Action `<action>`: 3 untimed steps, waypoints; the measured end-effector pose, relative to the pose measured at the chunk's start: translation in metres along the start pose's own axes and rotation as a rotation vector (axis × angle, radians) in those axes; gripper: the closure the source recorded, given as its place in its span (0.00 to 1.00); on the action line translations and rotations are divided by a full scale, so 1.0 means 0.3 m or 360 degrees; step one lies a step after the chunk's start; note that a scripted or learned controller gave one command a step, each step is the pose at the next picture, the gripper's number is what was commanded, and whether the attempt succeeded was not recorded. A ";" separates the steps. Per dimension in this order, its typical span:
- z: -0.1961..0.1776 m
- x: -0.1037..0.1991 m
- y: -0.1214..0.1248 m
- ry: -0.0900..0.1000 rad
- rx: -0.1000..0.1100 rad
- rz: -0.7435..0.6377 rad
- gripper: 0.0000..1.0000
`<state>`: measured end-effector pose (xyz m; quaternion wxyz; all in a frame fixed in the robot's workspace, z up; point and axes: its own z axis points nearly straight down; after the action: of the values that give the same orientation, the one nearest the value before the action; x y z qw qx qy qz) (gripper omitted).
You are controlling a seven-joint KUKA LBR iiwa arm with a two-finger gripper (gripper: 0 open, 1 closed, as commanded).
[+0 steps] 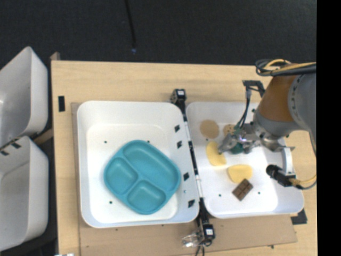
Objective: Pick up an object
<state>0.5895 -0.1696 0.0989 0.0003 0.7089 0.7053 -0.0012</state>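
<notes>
gripper (230,144) low in right bin (277,199), just above pale yellow piece (215,155), near tan round piece (209,128). jaw state: cannot tell, too small and blurred. nothing visibly held. second yellow piece (240,172) and brown block (242,189) lie apart. blue tray (141,176) in left bin (90,143). pick not yet done; grasp and lift remain.

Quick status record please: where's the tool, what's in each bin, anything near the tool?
tool: low in the right bin, over its upper left part
left bin: blue divided tray
right bin items: tan round piece, yellow piece, second yellow piece, brown block
nearest to tool: first yellow piece, just below-left
grasp: cannot tell
</notes>
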 end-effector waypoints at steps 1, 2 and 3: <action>-0.044 -0.002 0.005 0.0000 -0.0010 0.0007 1.00; -0.188 -0.007 0.005 0.0001 -0.0010 0.0003 1.00; -0.346 -0.032 -0.008 0.0000 -0.0012 0.0008 1.00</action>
<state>0.5871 -0.1790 0.2027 0.0030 0.7106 0.7036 0.0014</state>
